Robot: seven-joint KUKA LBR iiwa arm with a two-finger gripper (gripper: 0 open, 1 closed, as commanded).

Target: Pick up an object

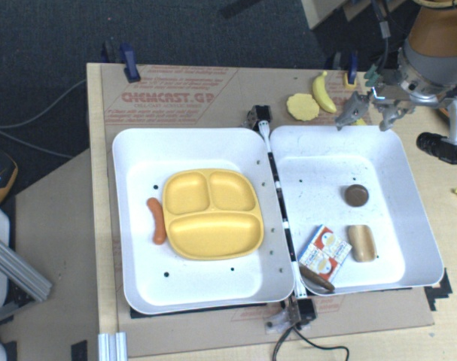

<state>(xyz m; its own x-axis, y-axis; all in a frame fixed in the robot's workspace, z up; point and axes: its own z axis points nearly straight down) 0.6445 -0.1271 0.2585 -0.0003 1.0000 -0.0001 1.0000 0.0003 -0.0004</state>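
Claw is hanging above the far rim of the right bin, fingers spread wide and gripping nothing. Right bin is holding a brown puck, a tan block, a red-and-white carton and a dark spoon partly tucked under the carton, all well apart from the claw. Left bin is carrying a yellow tray with an orange sausage lying just beside its left edge. A banana and a yellow disc are sitting on the surface behind the right bin.
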